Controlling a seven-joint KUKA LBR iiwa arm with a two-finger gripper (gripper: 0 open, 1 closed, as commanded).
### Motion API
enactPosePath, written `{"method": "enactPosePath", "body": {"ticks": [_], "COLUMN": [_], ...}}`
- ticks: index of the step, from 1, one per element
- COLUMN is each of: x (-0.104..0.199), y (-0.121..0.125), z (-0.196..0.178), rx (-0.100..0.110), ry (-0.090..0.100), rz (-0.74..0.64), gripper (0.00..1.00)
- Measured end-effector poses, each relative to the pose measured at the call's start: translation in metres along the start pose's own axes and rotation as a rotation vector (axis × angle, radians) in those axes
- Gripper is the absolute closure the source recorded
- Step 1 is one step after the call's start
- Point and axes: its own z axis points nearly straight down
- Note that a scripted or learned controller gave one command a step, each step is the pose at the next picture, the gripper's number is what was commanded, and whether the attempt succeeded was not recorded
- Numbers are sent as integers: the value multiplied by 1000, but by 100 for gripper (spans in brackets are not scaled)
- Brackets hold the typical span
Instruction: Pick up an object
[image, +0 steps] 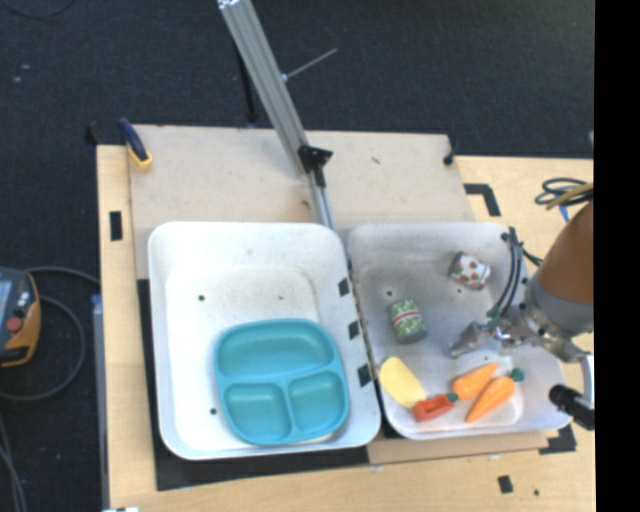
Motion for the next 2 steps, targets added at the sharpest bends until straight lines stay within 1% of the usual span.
{"method": "enactPosePath", "body": {"ticks": [1,2], "x": [-2,-1], "y": [2,-1], "z": [-12,-56], "rx": [-7,-4], "ry": [-4,0], "rz": [3,-4], "gripper": [100,100]}}
